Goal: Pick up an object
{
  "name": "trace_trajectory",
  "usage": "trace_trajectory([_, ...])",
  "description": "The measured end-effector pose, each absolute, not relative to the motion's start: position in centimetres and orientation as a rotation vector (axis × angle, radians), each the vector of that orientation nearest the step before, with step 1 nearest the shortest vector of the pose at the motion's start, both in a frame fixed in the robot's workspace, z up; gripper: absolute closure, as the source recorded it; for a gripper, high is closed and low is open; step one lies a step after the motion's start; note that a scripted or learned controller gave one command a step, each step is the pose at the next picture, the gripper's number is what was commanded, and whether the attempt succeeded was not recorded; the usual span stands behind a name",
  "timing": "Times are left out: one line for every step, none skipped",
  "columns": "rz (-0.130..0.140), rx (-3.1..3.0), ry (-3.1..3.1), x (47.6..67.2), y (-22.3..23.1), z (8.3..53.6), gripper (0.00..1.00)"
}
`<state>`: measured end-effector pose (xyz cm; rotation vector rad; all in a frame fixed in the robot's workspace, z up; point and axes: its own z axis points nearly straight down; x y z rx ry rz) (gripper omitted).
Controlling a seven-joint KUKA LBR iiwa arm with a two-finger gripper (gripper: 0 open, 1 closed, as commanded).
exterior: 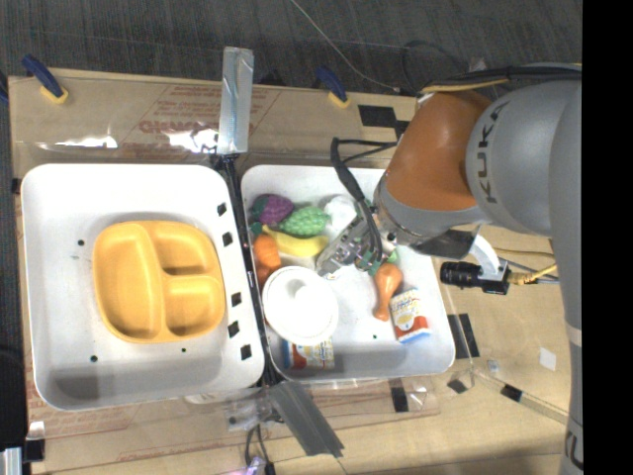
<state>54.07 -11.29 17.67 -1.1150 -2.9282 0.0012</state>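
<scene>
Objects for picking lie crowded in the right-hand bin (435, 359), while the left-hand bin (40, 265) holds a yellow divided tray (158, 277) lying flat near its middle. A strip of grey tape (236, 97) runs up from the seam between the two bins onto the cardboard-covered bench (119, 102), where blue clamps (45, 77) grip its far edge.

In the right-hand bin, a purple bunch of grapes (272, 209) sits at the far left corner, touching a green knobbly toy (310, 221) just to its right. Below these lie a yellow banana-like piece (295, 244) and an orange piece (266, 253) against the bin's left wall. A white round bowl (300, 303) rests nearer the front, partly covering a small printed packet (307, 355) at the front wall. Further right, an orange carrot-shaped toy (386, 287) lies slanted, touching a red and white packet (407, 317).

The gripper (341, 255) hangs low over the middle of this bin, just above the banana-like piece and the rim of the bowl. Whether its metal fingers are apart or together I cannot tell; nothing is visibly caught between them. The grey arm (524, 156) with its orange band (440, 156) reaches in from the right.
</scene>
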Motion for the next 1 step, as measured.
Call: trace_trajectory([-0.003,-1.222,-2.902,58.99,-10.02,26.23,1.0])
